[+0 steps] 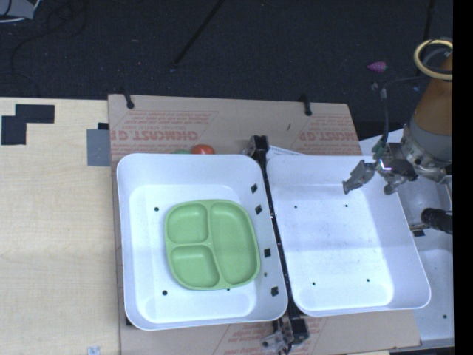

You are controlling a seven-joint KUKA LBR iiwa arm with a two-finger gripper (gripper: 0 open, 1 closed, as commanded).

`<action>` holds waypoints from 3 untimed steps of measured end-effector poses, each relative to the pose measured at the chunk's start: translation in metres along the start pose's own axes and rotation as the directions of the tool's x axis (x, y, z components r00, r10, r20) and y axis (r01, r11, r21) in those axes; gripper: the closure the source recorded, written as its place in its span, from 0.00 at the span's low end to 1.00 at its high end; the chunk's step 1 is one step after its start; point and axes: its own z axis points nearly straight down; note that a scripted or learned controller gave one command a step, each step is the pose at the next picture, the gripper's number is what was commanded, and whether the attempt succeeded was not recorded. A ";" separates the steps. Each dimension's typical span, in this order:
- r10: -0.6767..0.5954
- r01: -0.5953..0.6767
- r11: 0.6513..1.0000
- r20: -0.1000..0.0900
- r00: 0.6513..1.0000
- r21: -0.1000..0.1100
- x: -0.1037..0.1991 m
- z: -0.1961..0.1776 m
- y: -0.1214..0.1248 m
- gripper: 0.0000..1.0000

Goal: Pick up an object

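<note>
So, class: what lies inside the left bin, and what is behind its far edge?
A green divided plate lies inside the left bin. Behind the far edge, a red round thing peeks out, with a bit of green beside it; the bin's rim covers the rest.

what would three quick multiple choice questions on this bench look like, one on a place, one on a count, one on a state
1. Where does the green plate lie?
A. in the left bin
B. in the right bin
C. on the wooden table

2. How many compartments does the plate have?
A. two
B. three
C. five

3. Where is the gripper now?
A. pressed onto the plate
B. over the far right corner of the right bin, apart from the plate
C. over the left bin

Answers:
1. A, the plate rests on the floor of the left bin.
2. B, two small sections and one long one show.
3. B, it hangs at the far right edge of the right bin, well away from the plate.
</note>
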 end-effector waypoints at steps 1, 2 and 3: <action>0.000 0.000 1.000 -0.002 1.000 0.006 -0.004 0.045 -0.003 0.00; 0.000 0.000 1.000 -0.002 1.000 0.008 0.000 0.109 -0.005 0.00; 0.002 -0.002 1.000 -0.001 1.000 0.003 0.001 0.154 -0.005 0.00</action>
